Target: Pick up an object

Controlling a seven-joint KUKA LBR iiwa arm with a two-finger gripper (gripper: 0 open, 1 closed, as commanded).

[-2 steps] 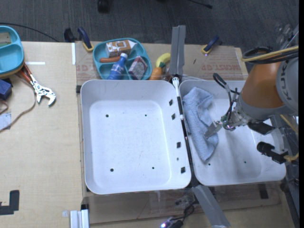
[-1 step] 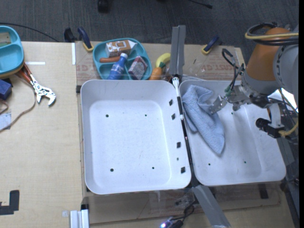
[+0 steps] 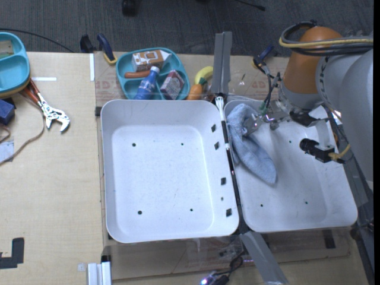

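A blue-grey cloth [image 3: 252, 150] lies crumpled along the left side of the right white bin [image 3: 309, 200], stretching from the bin's far left corner toward its middle. My gripper [image 3: 254, 124] is low over the cloth's upper end, at or just above the fabric. The grey arm with its orange band [image 3: 309, 58] reaches in from the right above the bin's far edge. Whether any cloth is caught in the gripper cannot be made out.
The left white bin [image 3: 119, 159] sits beside the right one, with a dark rail [image 3: 225, 159] between them. Behind the bins stand a teal tray [image 3: 127, 82] of small items and a banana [image 3: 203, 75]. A wrench [image 3: 52, 114] lies on the bench at left.
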